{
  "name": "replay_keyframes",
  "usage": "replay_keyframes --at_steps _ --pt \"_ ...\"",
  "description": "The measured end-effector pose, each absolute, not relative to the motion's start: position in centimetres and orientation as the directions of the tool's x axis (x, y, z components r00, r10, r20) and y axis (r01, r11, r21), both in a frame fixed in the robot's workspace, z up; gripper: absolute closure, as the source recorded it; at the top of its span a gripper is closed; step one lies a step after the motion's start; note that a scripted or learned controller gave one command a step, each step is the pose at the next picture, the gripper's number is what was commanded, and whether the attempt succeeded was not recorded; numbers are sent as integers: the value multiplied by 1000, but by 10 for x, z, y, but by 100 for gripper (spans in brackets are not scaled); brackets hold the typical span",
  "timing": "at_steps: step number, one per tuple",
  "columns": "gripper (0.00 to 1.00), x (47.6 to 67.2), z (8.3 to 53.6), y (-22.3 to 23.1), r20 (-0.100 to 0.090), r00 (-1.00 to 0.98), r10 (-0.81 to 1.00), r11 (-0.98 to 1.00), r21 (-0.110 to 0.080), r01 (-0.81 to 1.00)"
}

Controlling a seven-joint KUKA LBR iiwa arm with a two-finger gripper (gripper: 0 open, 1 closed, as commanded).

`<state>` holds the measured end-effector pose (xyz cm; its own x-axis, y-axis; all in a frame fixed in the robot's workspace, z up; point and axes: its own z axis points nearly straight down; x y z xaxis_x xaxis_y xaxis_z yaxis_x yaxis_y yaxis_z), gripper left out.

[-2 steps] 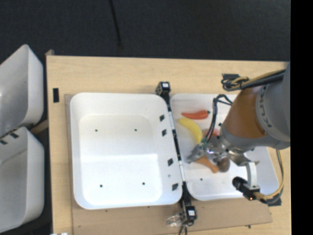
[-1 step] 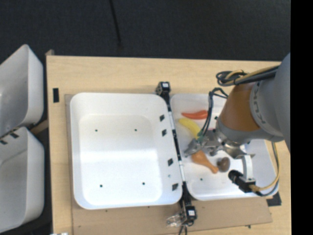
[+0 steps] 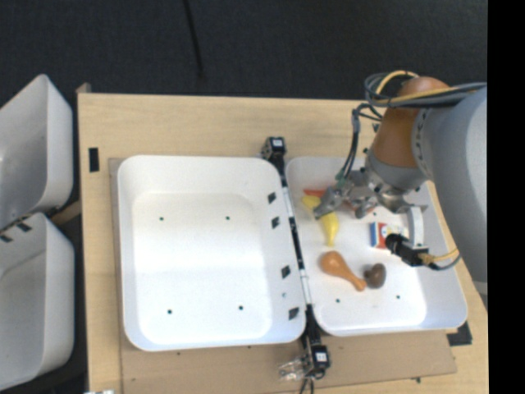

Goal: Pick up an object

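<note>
In the right bin (image 3: 410, 314) lie several small objects. A yellow cone-shaped piece (image 3: 329, 229) sits near the bin's left side, with a red and yellow piece (image 3: 312, 197) just above it. An orange pear-shaped object (image 3: 338, 267) lies lower down, and a small brown lump (image 3: 375, 275) is next to it. A red, white and blue item (image 3: 378, 235) lies to the right. My gripper (image 3: 335, 205) hangs low over the yellow piece, its grey fingers (image 3: 326, 208) right at that piece's top end. Whether anything sits between them is unclear.
The left bin (image 3: 131, 220) adjoins the right one along a black-clipped divider (image 3: 289, 228). The arm's orange band (image 3: 398, 134) and grey body cover the right bin's upper right part. A black cable end (image 3: 410, 251) hangs near the striped item. White shapes (image 3: 29, 154) stand left of the bench.
</note>
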<state>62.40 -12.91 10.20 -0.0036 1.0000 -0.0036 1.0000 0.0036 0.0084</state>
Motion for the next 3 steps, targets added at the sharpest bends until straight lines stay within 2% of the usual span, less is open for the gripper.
replay_keyframes --at_steps 1,2,3 --pt "100 621 112 -129 -4 -7 1000 7 2 1000" --pt "100 662 208 -57 0 -10 1000 10 13 1000" --pt "100 625 201 12 2 -8 1000 8 -1 1000"
